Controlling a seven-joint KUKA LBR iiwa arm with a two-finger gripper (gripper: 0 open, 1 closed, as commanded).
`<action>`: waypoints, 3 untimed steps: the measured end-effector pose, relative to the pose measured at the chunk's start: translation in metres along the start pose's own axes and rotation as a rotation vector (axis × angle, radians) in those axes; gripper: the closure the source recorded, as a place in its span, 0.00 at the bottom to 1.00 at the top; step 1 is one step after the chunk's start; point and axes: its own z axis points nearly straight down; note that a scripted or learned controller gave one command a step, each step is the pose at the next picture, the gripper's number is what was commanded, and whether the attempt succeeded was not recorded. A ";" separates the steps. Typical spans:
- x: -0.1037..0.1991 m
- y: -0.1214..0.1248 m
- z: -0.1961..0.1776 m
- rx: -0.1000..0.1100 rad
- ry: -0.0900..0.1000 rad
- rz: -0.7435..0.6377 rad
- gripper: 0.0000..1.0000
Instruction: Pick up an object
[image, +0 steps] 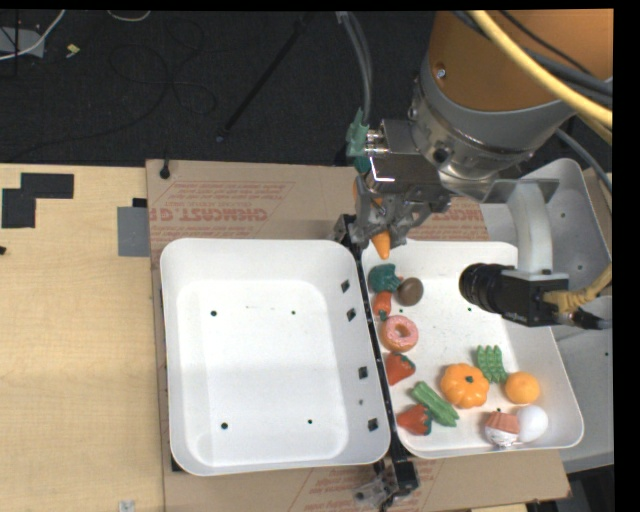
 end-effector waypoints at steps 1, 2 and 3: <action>-0.050 -0.002 0.003 0.006 -0.002 0.003 1.00; -0.100 -0.002 0.003 0.006 -0.001 0.003 1.00; -0.148 -0.002 0.003 0.007 0.000 0.003 1.00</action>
